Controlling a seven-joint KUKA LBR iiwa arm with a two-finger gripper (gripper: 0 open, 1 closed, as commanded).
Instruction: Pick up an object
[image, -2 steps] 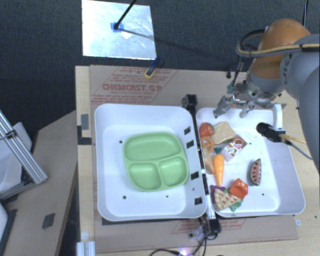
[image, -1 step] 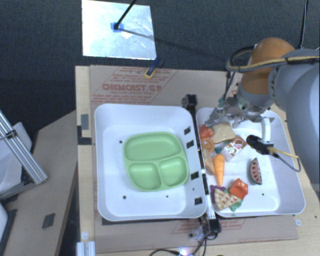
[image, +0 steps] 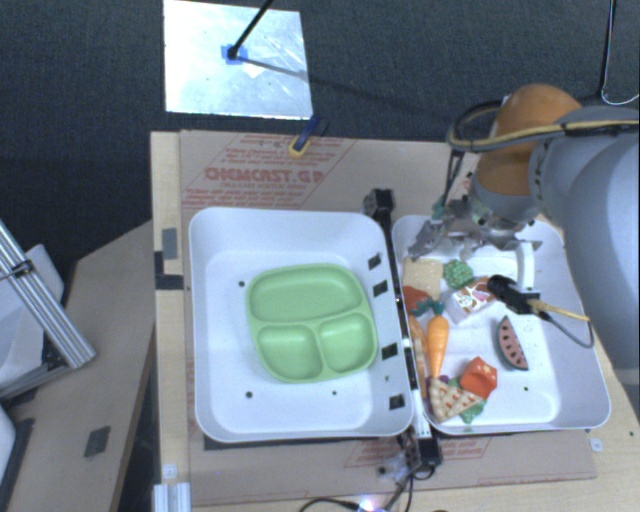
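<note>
Camera view, single frame: gripper (image: 462, 238) sits low over the far end of the right bin (image: 575, 405), just behind the broccoli (image: 459, 272) and the pale block (image: 423, 276); I see no object held in it; whether it's released or clenched I can't tell (metalwork blurs into the white bin behind).

My read: approach/descent step; no grasp confirmed, so pick not yet done.

Candidates are all in the right bin, mostly crowded along its left wall:
- carrot (image: 437, 343) lies lengthwise, top end near the pale block
- small printed box (image: 470, 297) is just right of the carrot top, below the broccoli
- red piece (image: 479, 375) and waffle-like wedge (image: 452, 402) are at the near end, touching
- watermelon slice (image: 511, 343) lies alone, apart from the rest

Next move, as I judge it: short shift toward the near side to centre on the broccoli, then close + lift; neighbours are tight, so box or block could get nudged; watermelon is a clearer target but flat, prob. hard to pinch.

Surface: both bins rest on a cardboard sheet (image: 265, 170) w/ red print; left bin (image: 215, 250) holds a green divided plate (image: 305, 322).

Room: dark carpet (image: 80, 110); shiny foil square (image: 240, 60) beyond the bench; alu rails (image: 40, 310) at the left edge.
</note>
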